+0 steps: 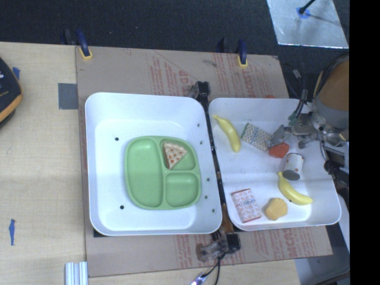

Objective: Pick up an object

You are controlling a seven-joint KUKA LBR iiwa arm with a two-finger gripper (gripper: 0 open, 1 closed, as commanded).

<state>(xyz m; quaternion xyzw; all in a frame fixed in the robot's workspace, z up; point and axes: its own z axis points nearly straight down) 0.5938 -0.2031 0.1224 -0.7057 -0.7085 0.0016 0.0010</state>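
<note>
Gripper: just above red object (finger state impossible to tell)
Grey cylinder: just below-right of red object

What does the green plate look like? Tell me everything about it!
The green plate is a light green tray with rounded corners, and it looks like smooth plastic. Raised ridges split it into three sections: one long section on the left and two smaller ones on the right. It lies flat in the middle of the left white bin. A toy pizza slice sits in its upper right section; the other two sections hold nothing.
</note>
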